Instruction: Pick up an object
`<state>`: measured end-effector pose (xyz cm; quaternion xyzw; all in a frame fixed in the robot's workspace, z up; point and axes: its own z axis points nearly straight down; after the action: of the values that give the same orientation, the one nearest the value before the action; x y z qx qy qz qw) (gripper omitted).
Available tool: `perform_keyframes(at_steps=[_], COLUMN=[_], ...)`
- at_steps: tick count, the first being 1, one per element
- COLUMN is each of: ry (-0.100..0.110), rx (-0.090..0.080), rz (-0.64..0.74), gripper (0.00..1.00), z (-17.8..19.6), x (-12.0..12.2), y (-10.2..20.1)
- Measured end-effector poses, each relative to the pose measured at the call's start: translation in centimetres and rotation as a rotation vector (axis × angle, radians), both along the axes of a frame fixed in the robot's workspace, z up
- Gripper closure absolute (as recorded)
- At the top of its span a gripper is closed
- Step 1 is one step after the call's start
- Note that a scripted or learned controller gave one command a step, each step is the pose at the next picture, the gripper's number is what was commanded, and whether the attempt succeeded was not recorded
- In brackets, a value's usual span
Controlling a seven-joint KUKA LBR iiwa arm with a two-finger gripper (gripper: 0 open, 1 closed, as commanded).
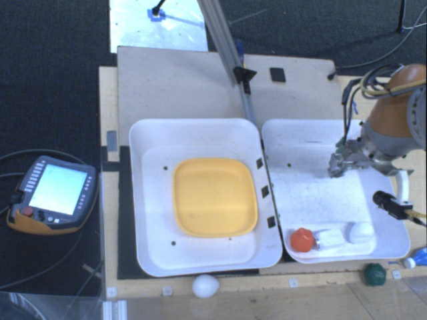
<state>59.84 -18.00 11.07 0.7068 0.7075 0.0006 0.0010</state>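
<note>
In the right bin (313,192), pincer (335,167) — grip unclear, orange ball (301,240) well apart, yellow plate (215,197) leftward

**Bench with two white bins**

A pale wooden bench (180,85) carries two shallow white bins side by side: left bin (143,179), right bin (313,135). A white egg-shaped object (205,286) and a dark green ball (374,274) rest on its front edge.

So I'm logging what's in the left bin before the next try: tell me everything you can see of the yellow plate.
The yellow plate is a squarish dish with rounded corners, a raised rim and a flat, slightly darker well. It looks like matte plastic, plain, and nothing lies on it. It sits flat and right way up, near the middle of the left bin, resting on the bin's floor and clear of its walls. The gripper is over the right bin, well apart from it.
</note>
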Motion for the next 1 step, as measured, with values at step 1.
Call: perform_keyframes(at_steps=[1], ry=[-0.003], rx=[0.0], rz=[0.0], gripper=[1.0], z=[6.08], x=[0.25], y=[0.62])
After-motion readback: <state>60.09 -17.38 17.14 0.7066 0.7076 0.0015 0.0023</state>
